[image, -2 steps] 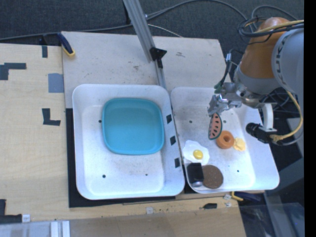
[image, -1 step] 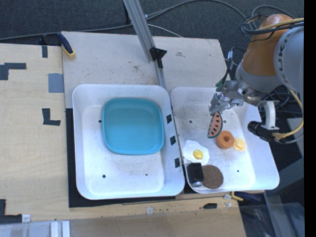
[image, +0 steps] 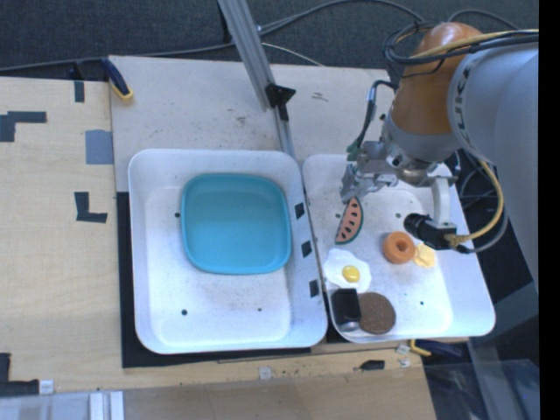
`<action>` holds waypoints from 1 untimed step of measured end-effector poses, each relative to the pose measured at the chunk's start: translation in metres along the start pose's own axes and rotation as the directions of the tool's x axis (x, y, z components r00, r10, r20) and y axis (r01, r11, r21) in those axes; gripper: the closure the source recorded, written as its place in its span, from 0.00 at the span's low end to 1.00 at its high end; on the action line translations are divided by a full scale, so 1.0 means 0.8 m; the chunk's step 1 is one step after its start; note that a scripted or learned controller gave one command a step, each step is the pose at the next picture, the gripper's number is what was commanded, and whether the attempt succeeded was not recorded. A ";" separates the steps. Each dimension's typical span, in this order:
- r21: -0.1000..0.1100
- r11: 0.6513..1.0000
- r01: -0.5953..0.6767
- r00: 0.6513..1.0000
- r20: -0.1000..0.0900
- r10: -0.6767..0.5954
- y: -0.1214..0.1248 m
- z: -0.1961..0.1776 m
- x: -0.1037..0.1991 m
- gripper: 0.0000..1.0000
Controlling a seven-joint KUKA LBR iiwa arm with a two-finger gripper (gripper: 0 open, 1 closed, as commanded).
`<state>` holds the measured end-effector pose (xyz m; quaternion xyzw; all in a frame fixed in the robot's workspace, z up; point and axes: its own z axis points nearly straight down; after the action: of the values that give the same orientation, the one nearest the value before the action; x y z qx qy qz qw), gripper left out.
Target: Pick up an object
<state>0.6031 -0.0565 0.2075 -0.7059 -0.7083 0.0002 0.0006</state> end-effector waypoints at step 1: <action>-0.001 1.000 0.000 1.000 0.000 0.000 0.017 0.002 0.053 1.00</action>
<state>0.6166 -0.0141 0.2061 -0.7058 -0.7084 0.0000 0.0004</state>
